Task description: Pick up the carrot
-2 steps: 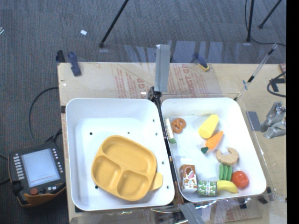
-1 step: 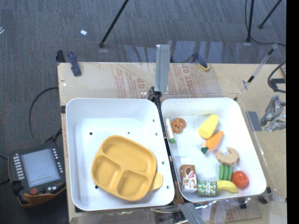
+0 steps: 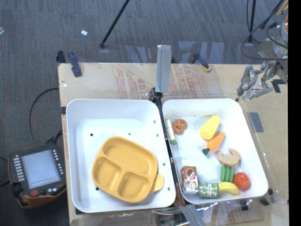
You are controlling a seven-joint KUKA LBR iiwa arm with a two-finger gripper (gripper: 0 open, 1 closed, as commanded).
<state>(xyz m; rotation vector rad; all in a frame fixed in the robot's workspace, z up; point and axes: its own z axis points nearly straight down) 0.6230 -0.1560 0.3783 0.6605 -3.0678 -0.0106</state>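
The carrot (image 3: 215, 142) is orange with a small green top and lies tilted in the middle of the right bin (image 3: 244, 121). It rests just below a yellow piece (image 3: 209, 127). My gripper (image 3: 251, 86) hangs at the upper right, beyond the right bin's far right corner and well away from the carrot. Its fingers look spread, with nothing between them.
The right bin also holds a pretzel (image 3: 179, 125), a bread slice (image 3: 229, 157), a tomato (image 3: 241, 181), green beans (image 3: 226, 173), a banana (image 3: 229, 188) and two small cartons (image 3: 189, 179). A yellow divided plate (image 3: 124, 169) lies in the left bin (image 3: 80, 126). A teach pendant (image 3: 36, 173) lies at far left.
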